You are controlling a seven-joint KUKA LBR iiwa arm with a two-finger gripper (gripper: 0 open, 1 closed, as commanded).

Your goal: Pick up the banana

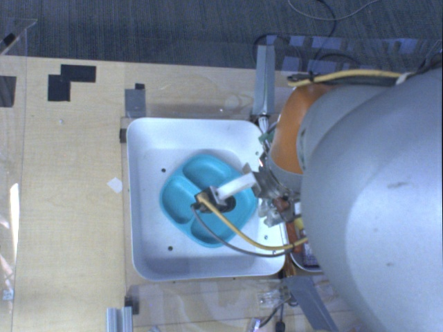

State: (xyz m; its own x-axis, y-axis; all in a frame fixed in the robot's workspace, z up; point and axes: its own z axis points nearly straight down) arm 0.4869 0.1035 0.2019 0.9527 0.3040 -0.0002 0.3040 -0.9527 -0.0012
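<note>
My gripper (274, 209) hangs low over the right edge of the left white bin (149, 254), just right of a blue divided plate (181, 192) that lies in the middle of that bin. The gripper's tip is crowded by wrist parts and cables. The big grey arm (374, 206) with its orange band (289, 133) covers the right bin and whatever lies in it.
The left bin sits on a pale wooden bench (62, 206), with metal brackets (136, 101) at its corners. A small dark round thing with an orange edge (303, 253) peeks out under the arm at the bin's lower right corner.
</note>
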